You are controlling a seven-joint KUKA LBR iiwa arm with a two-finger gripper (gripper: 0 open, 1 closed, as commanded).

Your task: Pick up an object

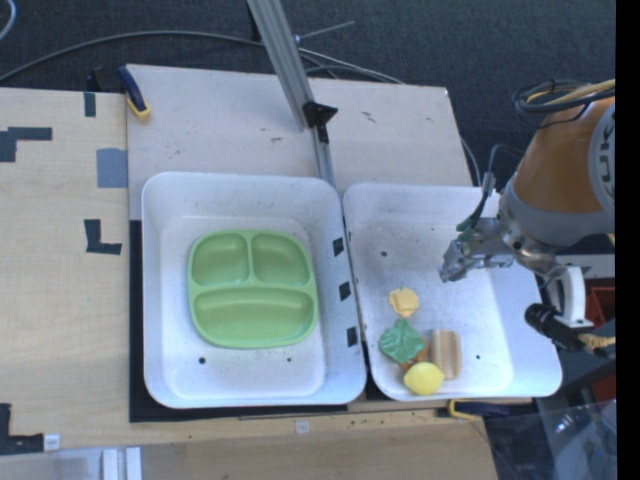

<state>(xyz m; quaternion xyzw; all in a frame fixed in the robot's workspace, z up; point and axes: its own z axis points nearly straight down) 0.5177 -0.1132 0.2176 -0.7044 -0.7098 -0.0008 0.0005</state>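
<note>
The scene is viewed by 1 fixed camera, set above the counter (60, 268) and angled down at a slant. Both white bins, the left bin (160, 268) and the right bin (420, 213), are framed whole from a moderate height. The arm (560, 178) is seen entering from the frame's right side.

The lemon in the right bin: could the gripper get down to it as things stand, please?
Probably yes. The lemon lies uncovered near the bin's front wall, touching the leaf and the bun; the gripper hovers above, nothing between.
</note>
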